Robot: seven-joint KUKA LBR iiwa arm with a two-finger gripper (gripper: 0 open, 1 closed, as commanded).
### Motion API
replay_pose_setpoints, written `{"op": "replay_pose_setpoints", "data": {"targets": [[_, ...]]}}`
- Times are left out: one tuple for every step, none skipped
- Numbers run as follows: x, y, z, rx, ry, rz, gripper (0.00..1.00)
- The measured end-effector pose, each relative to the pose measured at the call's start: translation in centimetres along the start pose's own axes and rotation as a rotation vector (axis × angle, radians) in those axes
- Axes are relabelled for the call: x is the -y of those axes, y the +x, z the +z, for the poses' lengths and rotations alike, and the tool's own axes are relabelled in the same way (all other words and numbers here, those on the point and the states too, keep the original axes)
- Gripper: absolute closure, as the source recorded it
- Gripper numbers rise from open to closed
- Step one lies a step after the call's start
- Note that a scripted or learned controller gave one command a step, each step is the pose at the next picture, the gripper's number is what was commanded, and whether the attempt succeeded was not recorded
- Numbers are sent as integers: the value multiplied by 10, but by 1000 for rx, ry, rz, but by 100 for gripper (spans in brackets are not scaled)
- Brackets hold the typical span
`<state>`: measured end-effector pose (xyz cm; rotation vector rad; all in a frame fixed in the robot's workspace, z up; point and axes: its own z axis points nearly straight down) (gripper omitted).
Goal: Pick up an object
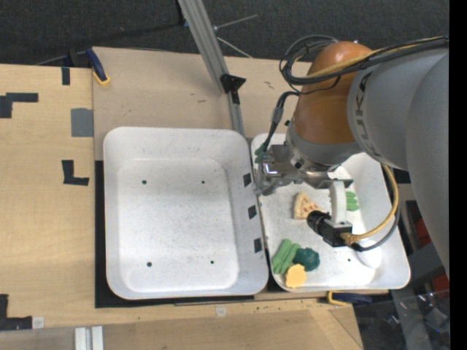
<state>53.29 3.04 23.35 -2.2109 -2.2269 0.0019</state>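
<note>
Hanging over the right bin [387,268] from the right, my claw [271,175] sits low by that bin's left wall, though I cannot tell whether it is clenched or released. Below it on the bin floor lie a pizza-slice toy [303,206], a green bundle [285,254], a dark green lump [309,258] and a yellow piece [295,275]; the left bin [117,152] is beside it on the bench [44,217].

From my seat I see two bins, left [175,141] and right [387,265], of smooth white plastic finely speckled dark, on a matt wood-look bench [146,86], beside a ribbed bare-metal rail [208,39], under a glossy orange band [328,108] on the arm
</note>
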Motion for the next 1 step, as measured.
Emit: {"op": "replay_pose_setpoints", "data": {"targets": [[2, 55, -6, 0, -1, -1, 100]]}}
